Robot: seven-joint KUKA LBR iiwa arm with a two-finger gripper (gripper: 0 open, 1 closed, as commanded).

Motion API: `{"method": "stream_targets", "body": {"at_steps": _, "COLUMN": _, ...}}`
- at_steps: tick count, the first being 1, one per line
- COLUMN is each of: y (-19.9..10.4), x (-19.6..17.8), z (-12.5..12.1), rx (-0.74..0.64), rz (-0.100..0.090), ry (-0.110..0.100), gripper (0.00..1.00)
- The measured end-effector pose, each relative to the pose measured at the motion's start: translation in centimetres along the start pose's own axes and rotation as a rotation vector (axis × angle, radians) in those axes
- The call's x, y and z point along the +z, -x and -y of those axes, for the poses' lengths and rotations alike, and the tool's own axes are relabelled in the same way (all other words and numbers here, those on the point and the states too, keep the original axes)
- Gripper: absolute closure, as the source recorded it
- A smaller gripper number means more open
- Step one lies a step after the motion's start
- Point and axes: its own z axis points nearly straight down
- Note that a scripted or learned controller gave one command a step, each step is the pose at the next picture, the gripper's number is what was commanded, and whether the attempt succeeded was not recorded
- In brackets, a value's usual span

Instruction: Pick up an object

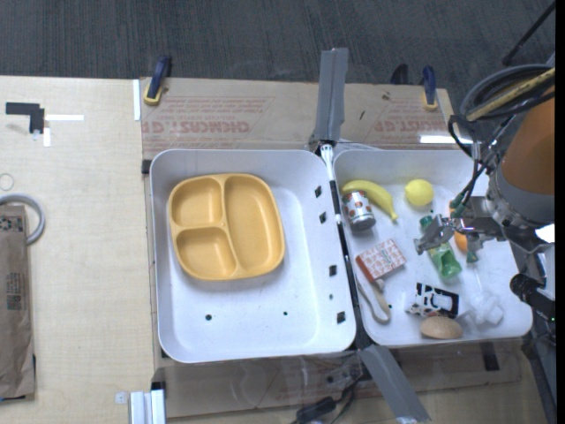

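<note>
Bench surface, left to right. Left bin point(177, 325) holds a yellow divided plate point(227, 226) toward its upper left; bare white floor runs along its right wall and lower edge. Right bin point(512, 325) is crowded: banana point(372, 194) and small can point(357, 209) by the dividing wall, red-and-white box point(380, 260) and wooden spoon point(374, 294) below them, lemon point(418, 192) near the top edge, black-and-white item point(434, 301) and tan rounded object point(440, 328) by the bottom edge. Green bottle point(446, 259) lies right of centre. Gripper point(439, 233) sits over it; finger spread and grasp cannot be judged.
</note>
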Motion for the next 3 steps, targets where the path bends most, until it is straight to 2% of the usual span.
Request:
{"method": "stream_targets", "body": {"at_steps": 1, "y": 5.5, "x": 11.6, "z": -5.0, "rx": 0.072, "rz": -0.001, "ry": 0.003, "gripper": 0.0}}
{"method": "stream_targets", "body": {"at_steps": 2, "y": 5.6, "x": 11.0, "z": -4.9, "rx": 0.077, "rz": -0.001, "ry": -0.001, "gripper": 1.0}}
{"method": "stream_targets", "body": {"at_steps": 3, "y": 2.1, "x": 2.1, "z": -3.0, "rx": 0.013, "rz": 0.0, "ry": 0.002, "gripper": 1.0}}
